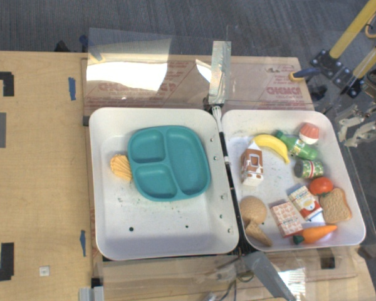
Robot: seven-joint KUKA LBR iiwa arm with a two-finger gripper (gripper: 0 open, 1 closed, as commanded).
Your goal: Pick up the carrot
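The carrot (pixel 318 233) is orange with a small green tip at its left end. It lies flat in the front right corner of the right bin (pixel 354 231), just in front of a slice of bread (pixel 336 206) and a red-and-white carton (pixel 304 202). The gripper (pixel 358 129) appears as pale metal parts beyond the right bin's right rim, well behind the carrot and apart from it. Nothing is seen held in it.
The right bin also holds a banana (pixel 271 147), a green bottle (pixel 299 143), a green can (pixel 309 168), a tomato (pixel 321 185), a brown-and-white carton (pixel 252 167), a checked box (pixel 286 217) and brown pastries (pixel 254 211). The left bin (pixel 113 231) holds a teal divided plate (pixel 169 162) and a yellow shell-shaped toy (pixel 120 166).
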